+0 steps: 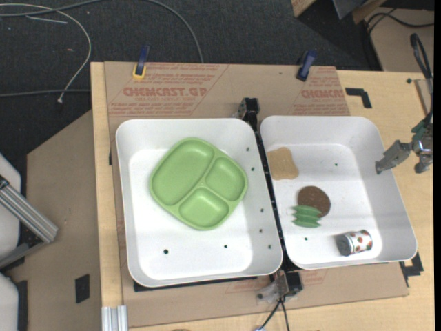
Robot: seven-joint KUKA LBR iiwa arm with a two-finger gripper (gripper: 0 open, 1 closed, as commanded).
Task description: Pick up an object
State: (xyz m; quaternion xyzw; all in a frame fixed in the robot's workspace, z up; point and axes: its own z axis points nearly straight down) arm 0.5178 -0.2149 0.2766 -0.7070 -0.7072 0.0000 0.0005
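1. Grey metal, my gripper (398, 155) hangs at the outer rim of the right bin (386, 138), above the bin wall and touching nothing. I cannot tell from this slant how wide my jaws stand, and I see nothing between them.
2. By my judgement the task is barely begun: no object is lifted, all lie on the bin floors, and approach, descent, closing and lift all remain.
3. Nearest to me across the bin floor is the small can (354, 242), lying on its side toward the front corner, white with red spots on its label; it looks round and may roll under a poor pinch.
4. Further inward sits the brown disc (314, 198), flat and dark, with the green ridged piece (306, 216) touching its front edge.
5. Beyond those, against the inner wall, lies the tan flat piece (282, 163), thin and pale, hard to get under.
6. Farthest from my jaws, in the left bin (138, 185), rests the green divided plate (199, 183), three compartments, tilted diagonally, well apart from me.
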